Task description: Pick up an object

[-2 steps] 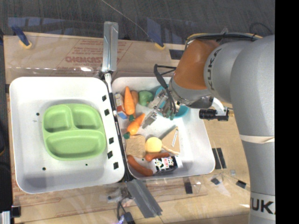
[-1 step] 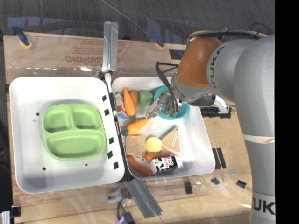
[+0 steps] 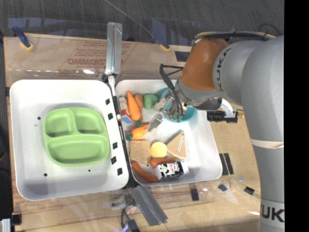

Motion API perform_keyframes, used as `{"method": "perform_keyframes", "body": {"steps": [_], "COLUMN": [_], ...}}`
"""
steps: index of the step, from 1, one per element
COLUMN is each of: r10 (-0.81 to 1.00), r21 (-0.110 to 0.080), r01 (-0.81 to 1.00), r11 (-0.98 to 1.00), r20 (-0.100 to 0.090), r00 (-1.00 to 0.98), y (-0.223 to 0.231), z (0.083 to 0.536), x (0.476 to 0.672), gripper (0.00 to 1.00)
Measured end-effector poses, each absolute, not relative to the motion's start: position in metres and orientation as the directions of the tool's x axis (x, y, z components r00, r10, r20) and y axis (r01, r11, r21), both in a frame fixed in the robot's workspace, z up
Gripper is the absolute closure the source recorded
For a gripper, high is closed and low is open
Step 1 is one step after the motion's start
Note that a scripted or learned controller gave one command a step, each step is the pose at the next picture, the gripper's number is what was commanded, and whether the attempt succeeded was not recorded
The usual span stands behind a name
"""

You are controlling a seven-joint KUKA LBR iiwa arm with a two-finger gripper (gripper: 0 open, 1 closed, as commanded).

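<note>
My gripper [image 3: 158, 116] hangs low over the middle of the right bin [image 3: 208, 144], open, with nothing between its fingers. One metal finger [image 3: 153, 123] points down at an orange fruit [image 3: 139, 132]. Just left of the gripper lie a carrot [image 3: 133, 105] and a green pepper [image 3: 150, 100]. A teal bowl [image 3: 189, 113] sits partly under the wrist. Nearer the front are a bread slice [image 3: 139, 152], a yellow lemon [image 3: 158, 150], a sandwich wedge [image 3: 178, 147], a sausage [image 3: 144, 172] and a black-and-white carton [image 3: 170, 169].
The left bin [image 3: 24, 105] holds a green divided plate [image 3: 76, 135]. A raised divider with black clips [image 3: 115, 124] runs between the bins. The grey arm with its orange band [image 3: 203, 64] covers the right bin's back right corner.
</note>
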State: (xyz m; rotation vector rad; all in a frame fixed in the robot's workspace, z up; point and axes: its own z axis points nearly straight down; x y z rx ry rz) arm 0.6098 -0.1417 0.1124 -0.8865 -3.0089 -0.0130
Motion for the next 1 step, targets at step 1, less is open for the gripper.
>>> {"method": "perform_keyframes", "body": {"steps": [1], "r10": [0.537], "r21": [0.007], "r01": [0.537], "r11": [0.844], "r20": [0.002], "r00": [-0.844], "y": [-0.1415], "z": [0.1235], "x": [0.6112], "gripper": [1.00]}}
